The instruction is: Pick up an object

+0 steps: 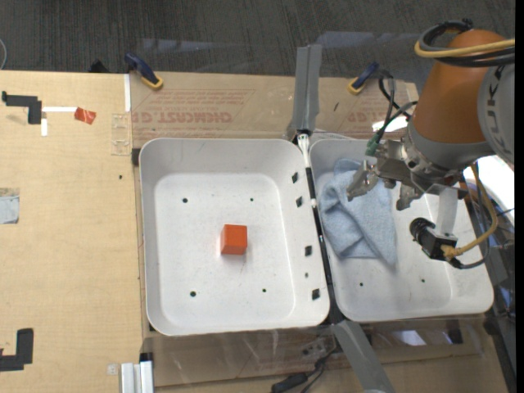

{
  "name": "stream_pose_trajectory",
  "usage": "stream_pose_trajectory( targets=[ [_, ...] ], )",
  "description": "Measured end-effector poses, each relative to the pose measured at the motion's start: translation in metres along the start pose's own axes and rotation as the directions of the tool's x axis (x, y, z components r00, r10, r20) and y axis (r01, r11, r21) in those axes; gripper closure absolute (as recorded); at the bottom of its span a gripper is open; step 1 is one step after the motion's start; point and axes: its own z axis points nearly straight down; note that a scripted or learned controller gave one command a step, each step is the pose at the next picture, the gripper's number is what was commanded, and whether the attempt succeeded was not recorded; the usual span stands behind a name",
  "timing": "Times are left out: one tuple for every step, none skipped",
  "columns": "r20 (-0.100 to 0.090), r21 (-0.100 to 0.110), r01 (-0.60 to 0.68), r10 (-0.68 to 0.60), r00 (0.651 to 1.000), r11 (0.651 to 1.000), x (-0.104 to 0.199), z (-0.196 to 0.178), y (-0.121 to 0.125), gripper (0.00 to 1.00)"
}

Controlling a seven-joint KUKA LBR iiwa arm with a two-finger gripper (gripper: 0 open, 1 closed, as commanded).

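Note:
A small orange cube [234, 240] lies near the middle of the left white bin [164, 301]. A crumpled light blue cloth [354, 217] fills the left part of the right white bin [458, 297]. My gripper [380, 192] hangs over the right bin, just above the cloth's upper right edge. It is open, its two fingers [358, 186] spread apart with nothing between them. The orange wrist band and grey arm reach in from the right and hide the bin's far right corner.
A cardboard sheet [205, 109] lies behind the bins, held by blue-and-yellow clamps [144, 70] at its back edge. A small red item [84, 115] sits on the wooden bench at the far left. Cables [446, 248] hang below the wrist over the right bin.

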Motion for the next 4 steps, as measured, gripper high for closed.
stream_pose_trajectory(
  targets=[
    [0.000,-0.002,0.064,-0.064,0.998,0.998,0.028,0.044,0.046,0.00],
    [0.000,0.001,-0.207,0.207,0.978,0.978,0.029,0.043,0.017,0.00],
    [0.000,-0.004,-0.007,0.007,1.000,1.000,0.021,0.029,0.087,0.00],
    [-0.001,-0.009,0.003,-0.003,1.000,1.000,-0.048,0.140,0.054,0.00]
  ],
)
